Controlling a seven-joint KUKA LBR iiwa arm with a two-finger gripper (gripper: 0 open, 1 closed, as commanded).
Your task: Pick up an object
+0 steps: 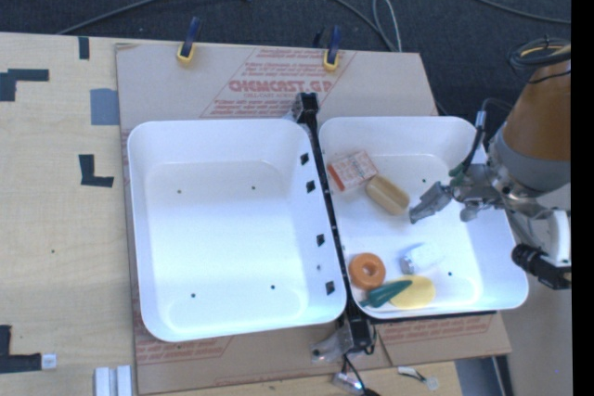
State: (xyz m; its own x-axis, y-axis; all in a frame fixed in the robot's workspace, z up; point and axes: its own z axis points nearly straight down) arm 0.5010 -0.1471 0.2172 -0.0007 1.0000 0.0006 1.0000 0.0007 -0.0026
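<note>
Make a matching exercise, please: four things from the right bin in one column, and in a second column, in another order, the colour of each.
Things:
1. ring
2. block
3. small packet
4. oval piece near the front wall of the right bin

Colours:
A. tan
B. yellow
C. orange
D. white with red print

Pairs: 1-C, 2-A, 3-D, 4-B
</note>
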